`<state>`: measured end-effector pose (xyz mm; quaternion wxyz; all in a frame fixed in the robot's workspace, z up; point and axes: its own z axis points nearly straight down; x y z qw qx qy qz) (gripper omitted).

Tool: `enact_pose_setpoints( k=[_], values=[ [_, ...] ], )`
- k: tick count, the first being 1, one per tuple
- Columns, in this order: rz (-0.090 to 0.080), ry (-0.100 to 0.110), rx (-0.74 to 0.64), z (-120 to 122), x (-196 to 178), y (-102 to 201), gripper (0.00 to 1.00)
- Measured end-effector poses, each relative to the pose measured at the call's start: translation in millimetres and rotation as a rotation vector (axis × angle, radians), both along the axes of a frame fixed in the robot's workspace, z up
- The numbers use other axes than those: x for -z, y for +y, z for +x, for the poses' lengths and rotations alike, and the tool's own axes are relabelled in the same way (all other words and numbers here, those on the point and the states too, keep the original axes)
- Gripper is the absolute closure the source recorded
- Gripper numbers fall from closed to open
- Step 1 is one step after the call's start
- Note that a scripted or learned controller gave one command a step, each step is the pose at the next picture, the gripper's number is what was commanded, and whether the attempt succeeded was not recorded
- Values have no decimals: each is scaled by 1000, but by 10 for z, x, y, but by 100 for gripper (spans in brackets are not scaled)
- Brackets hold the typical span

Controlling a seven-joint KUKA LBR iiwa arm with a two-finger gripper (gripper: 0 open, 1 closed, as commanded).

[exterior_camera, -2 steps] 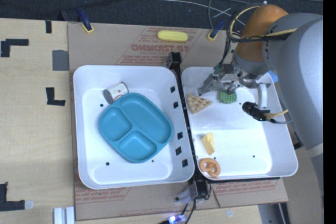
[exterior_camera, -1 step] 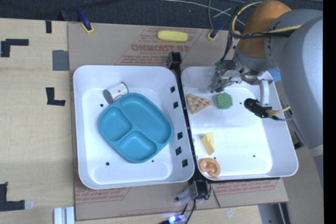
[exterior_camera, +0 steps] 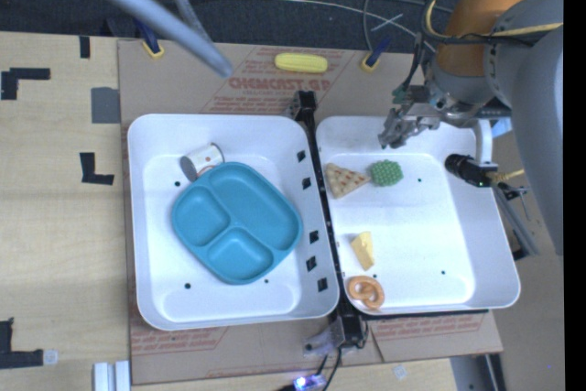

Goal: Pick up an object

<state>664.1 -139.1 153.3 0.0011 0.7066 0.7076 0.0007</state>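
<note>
1. The left bin (exterior_camera: 146,224) holds a blue divided plate (exterior_camera: 236,221) lying flat in its middle, and a small white cup (exterior_camera: 201,160) on its side touching the plate's far left edge.
2. The right bin (exterior_camera: 476,270) holds four toy foods: a green broccoli piece (exterior_camera: 385,172) near the far side, a tan waffle wedge (exterior_camera: 342,179) just beside it to the left, a yellow cheese wedge (exterior_camera: 364,249) nearer the middle, and a pretzel (exterior_camera: 365,292) in the near left corner.
3. The gripper (exterior_camera: 396,132) hangs over the right bin's far edge, above and apart from the broccoli; whether its jaws are wide or narrow I cannot tell.
4. On the counter (exterior_camera: 55,197) beyond the bins lies a yellow banana-like toy (exterior_camera: 300,62), on brown cardboard (exterior_camera: 256,82).
</note>
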Motion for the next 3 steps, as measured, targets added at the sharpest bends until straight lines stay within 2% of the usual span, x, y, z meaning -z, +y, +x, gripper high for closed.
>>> enact_pose_setpoints(
  k=[1, 2, 3],
  values=[
    [-1, -2, 0, -20, -592, -74, 100],
    [1, 1, -1, -13, -806, -65, 100],
    [2, 4, -3, -223, -895, 421, 100]
  ],
)
